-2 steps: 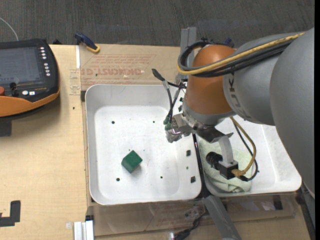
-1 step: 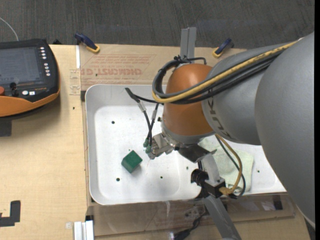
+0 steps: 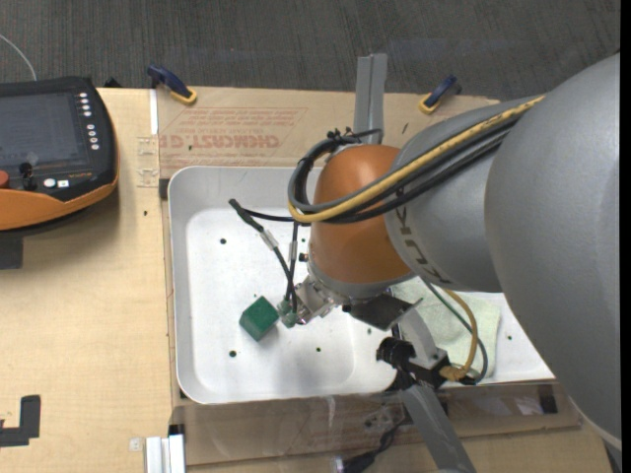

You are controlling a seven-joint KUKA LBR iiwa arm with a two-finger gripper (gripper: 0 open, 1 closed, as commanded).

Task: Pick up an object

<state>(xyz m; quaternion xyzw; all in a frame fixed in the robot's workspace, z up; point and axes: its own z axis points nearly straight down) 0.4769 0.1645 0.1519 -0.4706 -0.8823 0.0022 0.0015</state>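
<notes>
Inside 1 white bin (image 3: 197, 264), the gripper (image 3: 296, 311) sits touching a green block (image 3: 258, 318); grip cannot be judged.

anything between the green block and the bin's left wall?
Nothing. In the camera view, the stretch from the green block to the left wall of the white bin is bare white floor, apart from small dark dots in the bin floor.

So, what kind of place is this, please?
Probably a robotics lab or test bench: a robot arm reaches over a white bin holding a green block, with a control tablet nearby.
</notes>
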